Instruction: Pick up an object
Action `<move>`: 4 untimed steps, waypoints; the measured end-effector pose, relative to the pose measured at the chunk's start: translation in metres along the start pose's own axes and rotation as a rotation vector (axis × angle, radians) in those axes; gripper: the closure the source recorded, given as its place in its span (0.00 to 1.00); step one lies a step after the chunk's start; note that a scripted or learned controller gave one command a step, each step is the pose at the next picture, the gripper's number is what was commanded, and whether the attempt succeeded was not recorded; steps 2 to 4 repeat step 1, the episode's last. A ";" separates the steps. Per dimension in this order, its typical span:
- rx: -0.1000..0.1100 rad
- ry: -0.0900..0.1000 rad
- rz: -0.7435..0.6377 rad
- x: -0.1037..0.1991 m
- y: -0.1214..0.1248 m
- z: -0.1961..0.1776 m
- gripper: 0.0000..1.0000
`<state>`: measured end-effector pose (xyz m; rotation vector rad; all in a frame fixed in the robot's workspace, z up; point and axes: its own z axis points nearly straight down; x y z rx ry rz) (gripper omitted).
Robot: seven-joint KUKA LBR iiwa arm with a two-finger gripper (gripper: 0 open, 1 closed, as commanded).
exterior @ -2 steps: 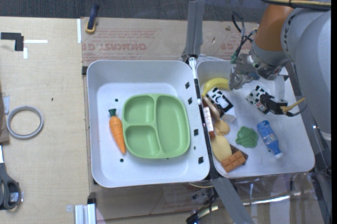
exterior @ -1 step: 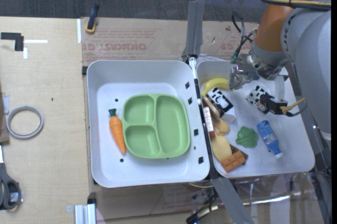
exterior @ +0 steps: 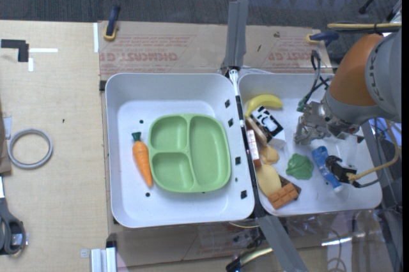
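So my gripper (exterior: 307, 130) is down in the right bin (exterior: 364, 200), over near its far-right side, and honestly I can't tell from up here how it's set or whether it's got anything. There's bare white floor right under it.

Stuff near me: a green leafy piece (exterior: 299, 166) sits just below the gripper, and a blue bottle (exterior: 324, 166) lies just right of that, long axis running from upper left to lower right, dark end pointing toward the bin's front-right corner.

Further left there's a banana (exterior: 264, 101) curving across the back, ends pointing left and right. A black-and-white box (exterior: 266, 122) is right under it, tilted. Along the divider a thin red-brown bar (exterior: 252, 140) runs front to back, with tan pieces (exterior: 269, 178) and a brown block (exterior: 284, 195) toward the front.

The left bin (exterior: 121, 200) has a green tray (exterior: 190, 152) with three compartments, and a carrot (exterior: 142, 162) just beside its left edge, leafy end pointing to the back, tip to the front.
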<state>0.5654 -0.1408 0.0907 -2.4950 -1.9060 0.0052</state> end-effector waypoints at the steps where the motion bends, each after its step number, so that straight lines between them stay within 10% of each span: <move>1: -0.001 0.002 0.107 -0.020 -0.083 0.000 0.00; 4: -0.001 0.002 0.107 -0.020 -0.083 0.000 0.00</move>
